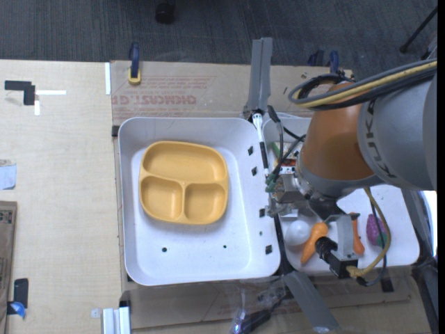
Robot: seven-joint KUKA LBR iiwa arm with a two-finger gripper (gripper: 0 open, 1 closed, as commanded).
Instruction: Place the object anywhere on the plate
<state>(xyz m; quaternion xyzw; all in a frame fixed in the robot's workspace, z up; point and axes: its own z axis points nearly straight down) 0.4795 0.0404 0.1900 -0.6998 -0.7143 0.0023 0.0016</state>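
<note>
Judged the worst risk to sit at the near-left corner of the right bin (410,250). Found a carrot (316,236) there, touching or just beside a white ball (297,232), both tight against the wall next to the left bin (188,259). Took the carrot for the likely object, lying right under the claw (300,216). Could not tell the claw's state, open or closed, with the wrist covering it. Saw nothing plainly gripped.

Feared a grab in that corner closing on the ball instead, pushing the two apart, or jamming against the wall. Feared, too, a loose hold on the tapered carrot, slipping out over the wall on the way left. Reckoned on a further hazard at the plate (184,183): a drop onto a ridge or the rim, followed by a roll off onto the bin floor.

Counted two more things further right in the right bin: an orange stick (357,236) and, just beyond, a purple piece (375,228), both apart from the carrot. Noted the arm (403,138) over the far half of that bin, hiding the floor beneath.

Found only the plate in the left bin, yellow, toward the far left. Made out two small wells near and one wide well far, all bare. Judged the placing not yet done.
</note>
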